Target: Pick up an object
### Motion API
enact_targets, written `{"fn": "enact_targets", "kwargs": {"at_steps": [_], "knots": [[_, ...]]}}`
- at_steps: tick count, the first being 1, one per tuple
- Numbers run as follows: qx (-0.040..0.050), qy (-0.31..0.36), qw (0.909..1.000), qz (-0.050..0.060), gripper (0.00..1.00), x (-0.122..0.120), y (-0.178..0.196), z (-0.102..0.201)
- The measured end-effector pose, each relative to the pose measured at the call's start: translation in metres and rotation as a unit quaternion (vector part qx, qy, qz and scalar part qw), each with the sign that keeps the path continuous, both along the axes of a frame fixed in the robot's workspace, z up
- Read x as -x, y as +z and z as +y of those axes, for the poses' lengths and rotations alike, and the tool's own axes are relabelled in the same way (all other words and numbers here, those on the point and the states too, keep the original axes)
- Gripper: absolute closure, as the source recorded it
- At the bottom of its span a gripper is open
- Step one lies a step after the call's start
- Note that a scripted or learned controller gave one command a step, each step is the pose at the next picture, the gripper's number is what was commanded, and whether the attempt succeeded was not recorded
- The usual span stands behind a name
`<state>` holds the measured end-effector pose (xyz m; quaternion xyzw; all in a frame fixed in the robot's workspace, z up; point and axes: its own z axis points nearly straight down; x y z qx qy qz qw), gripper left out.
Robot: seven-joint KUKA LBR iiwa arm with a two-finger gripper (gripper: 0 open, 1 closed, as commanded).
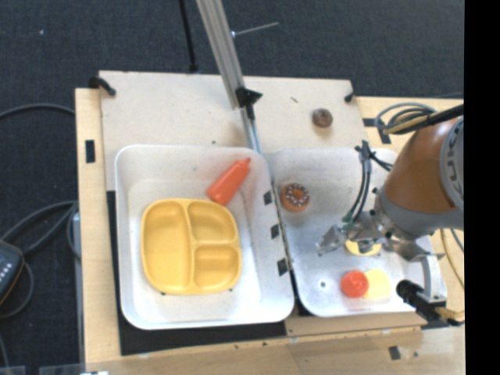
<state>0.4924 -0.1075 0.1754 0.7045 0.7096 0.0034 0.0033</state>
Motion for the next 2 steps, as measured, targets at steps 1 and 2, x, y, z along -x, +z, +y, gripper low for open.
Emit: {"fn": "enact_targets", "kwargs": {"at_steps": [1,2], "knots": [[0.0010,-0.004,1.0000,0.004,0.00,0.003,-0.077,0.000],[0.0006,-0.001,1.0000,0.000,0.00,-0.036,0.030,0.025]]}}
